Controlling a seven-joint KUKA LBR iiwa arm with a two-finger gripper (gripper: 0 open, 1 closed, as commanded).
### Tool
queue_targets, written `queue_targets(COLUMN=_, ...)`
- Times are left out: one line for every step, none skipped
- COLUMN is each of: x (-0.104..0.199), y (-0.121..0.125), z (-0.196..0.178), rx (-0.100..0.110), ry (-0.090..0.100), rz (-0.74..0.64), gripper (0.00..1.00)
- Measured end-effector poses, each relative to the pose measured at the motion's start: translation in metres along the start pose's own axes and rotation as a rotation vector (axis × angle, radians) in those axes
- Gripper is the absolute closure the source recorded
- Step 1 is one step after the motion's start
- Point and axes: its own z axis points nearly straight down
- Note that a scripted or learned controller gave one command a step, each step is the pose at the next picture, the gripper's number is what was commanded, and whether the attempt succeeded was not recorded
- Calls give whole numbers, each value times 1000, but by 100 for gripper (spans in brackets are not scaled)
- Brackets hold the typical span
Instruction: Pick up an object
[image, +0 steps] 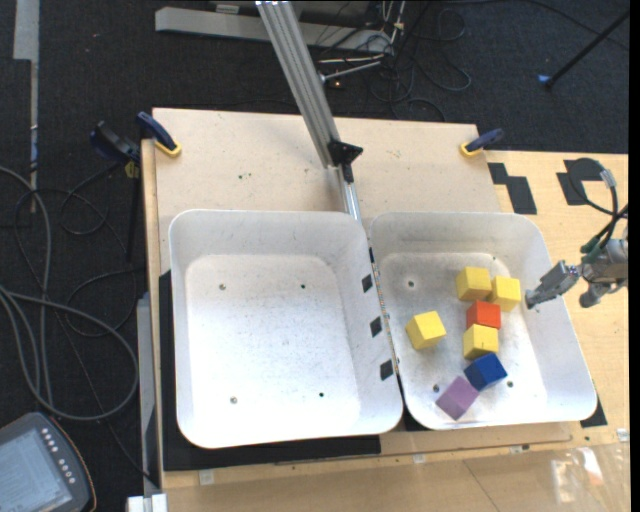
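The right white bin (560, 370) holds several small blocks. Two yellow blocks (474, 283) (507, 291) lie near its back right. An orange block (484, 314) sits just in front of them, with another yellow block (480, 340) below it. A lone yellow block (426, 328) lies further left. A blue block (485, 370) and a purple block (458, 397) sit near the front. My gripper (548, 288) reaches in over the bin's right rim, a little right of the yellow block at the back right. It is small and dark at the frame's edge, with nothing visibly held.
The left white bin (200, 300) stands beside the right one, the two touching along the middle ridge (378, 320). A slanted metal pole (305, 80) runs down from the top to the bins' back edge. Clamps (160, 135) (482, 142) sit at the board's back corners.
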Motion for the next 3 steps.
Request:
queue_targets(x=0, y=0, z=0, rx=-1, ry=0, rz=2, gripper=0)
queue_targets(x=6, y=-2, z=44, rx=3, ry=1, rz=2, gripper=0)
queue_targets(x=6, y=0, z=109, rx=6, ry=3, rz=3, gripper=0)
